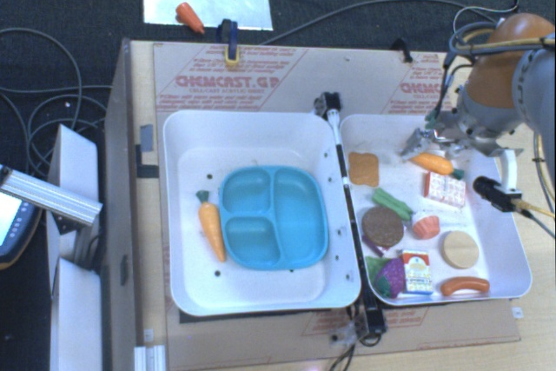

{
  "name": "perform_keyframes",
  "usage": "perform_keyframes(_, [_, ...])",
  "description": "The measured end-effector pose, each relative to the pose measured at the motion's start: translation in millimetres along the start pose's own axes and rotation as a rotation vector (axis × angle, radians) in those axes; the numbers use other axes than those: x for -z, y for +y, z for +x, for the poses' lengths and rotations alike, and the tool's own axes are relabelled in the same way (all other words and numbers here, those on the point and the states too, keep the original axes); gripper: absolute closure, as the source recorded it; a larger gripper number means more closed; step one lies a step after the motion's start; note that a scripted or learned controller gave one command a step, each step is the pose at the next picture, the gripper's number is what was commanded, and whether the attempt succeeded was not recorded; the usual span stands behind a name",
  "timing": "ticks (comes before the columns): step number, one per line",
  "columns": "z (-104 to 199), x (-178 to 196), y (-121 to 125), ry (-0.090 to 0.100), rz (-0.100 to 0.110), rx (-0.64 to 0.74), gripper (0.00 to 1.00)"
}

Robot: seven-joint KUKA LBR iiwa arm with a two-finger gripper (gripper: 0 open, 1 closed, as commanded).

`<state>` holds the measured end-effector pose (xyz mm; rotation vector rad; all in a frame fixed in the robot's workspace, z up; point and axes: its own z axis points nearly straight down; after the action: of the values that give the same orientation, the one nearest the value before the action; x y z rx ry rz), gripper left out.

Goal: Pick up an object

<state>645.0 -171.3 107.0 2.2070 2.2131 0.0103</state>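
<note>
Camera view, two bins (187, 156) (497, 241), one blue tray (274, 217)

My arm (508, 74) hangs over the far side of the right bin (521, 261). A carrot (432, 162) lies just under my jaws, with a red-and-white box (444, 188) just beside it. There is bare floor between that carrot and the bread slice (363, 169), and along the far wall. The near half is crowded: patty (382, 228), green pod (393, 204), grapes (391, 274), carton (418, 271), sausage (465, 284) and biscuit (460, 249) sit close together. In the left bin (182, 187) a blue plate (274, 216) takes the middle, with a second carrot (212, 226) just beside it. The far strip is open.
</note>
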Motion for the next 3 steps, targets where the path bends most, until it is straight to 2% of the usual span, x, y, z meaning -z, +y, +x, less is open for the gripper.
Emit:
perform_keyframes(1, [-1.2,11.5,1.2,-0.003,-0.004,0.001,1.00])
perform_keyframes(2, [-1.0,11.4,1.1,-0.002,-0.004,0.001,0.00])
perform_keyframes(3, [-1.8,-13.3,-19.4,0.006,0.015,-0.001,0.00])
